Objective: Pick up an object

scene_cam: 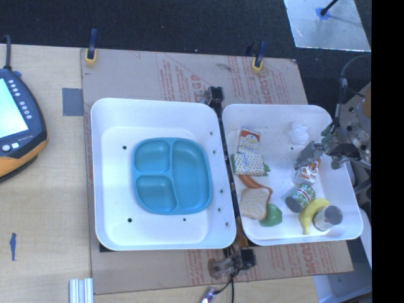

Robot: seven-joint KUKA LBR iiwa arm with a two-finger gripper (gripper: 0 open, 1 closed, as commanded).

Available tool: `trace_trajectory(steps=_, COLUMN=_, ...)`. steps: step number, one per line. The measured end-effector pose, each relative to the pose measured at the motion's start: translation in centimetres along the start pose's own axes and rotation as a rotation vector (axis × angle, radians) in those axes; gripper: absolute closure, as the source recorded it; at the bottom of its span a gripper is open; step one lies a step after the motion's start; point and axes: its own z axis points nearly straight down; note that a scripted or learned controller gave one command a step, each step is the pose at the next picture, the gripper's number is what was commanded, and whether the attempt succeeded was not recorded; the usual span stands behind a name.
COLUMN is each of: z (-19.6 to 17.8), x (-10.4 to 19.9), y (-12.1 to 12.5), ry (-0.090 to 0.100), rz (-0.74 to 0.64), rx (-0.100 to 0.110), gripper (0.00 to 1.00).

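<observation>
At nine o'clock on the bench [50,232] lies a handheld controller [16,125] with a grey screen and orange edge. To its right sits the left bin [107,226], with a blue divided plate [172,175] at its centre. Two clamps [91,50] hold the cardboard sheet [189,74] at twelve o'clock.

The right bin [278,111] holds the pickable things. At its nine o'clock lie a small carton [249,141] and a checked packet [248,164]; toward seven o'clock, a slice of bread [254,202] touching a green piece [272,216]. At five o'clock a can [301,196] lies beside a banana [312,212] and a second can [328,217]. A white crumpled lump [299,132] sits at one o'clock.

The gripper [310,158] hangs at the bin's three o'clock, over a small orange-and-white packet [308,171]; whether it is released or clenched I cannot tell.
</observation>
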Motion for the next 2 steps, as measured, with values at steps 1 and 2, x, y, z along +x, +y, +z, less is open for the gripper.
trace_trajectory(steps=1, z=10.0, x=-6.5, y=4.6, ry=-0.001, rz=0.000, rx=0.003, gripper=0.00)
trace_trajectory(steps=2, z=16.4, x=-7.0, y=7.7, ry=-0.002, rz=-0.003, rx=0.000, gripper=0.00)
